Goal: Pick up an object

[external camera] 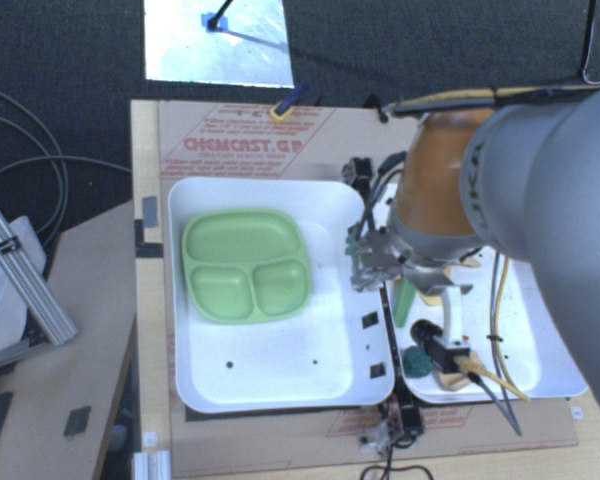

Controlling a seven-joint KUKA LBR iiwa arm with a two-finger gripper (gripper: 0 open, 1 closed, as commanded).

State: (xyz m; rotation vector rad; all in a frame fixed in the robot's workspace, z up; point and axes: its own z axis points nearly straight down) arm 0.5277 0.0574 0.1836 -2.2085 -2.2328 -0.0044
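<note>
My gripper (368, 264) hangs low over the wall between the two white bins, at the left edge of the right bin (550, 363). The grey arm with its orange band covers most of that bin. Just below the gripper, a slim green object (404, 302) lies in the right bin, with a teal object (416, 362) closer to the front. Part of a tan object (470, 260) shows behind the wrist. Nothing can be seen held by the gripper.
In the left bin (280, 368), a light green divided plate (246, 266) sits at the back left. Both bins rest on a cardboard sheet (240, 138). A shiny square panel (218, 28) lies on the dark floor behind.
</note>
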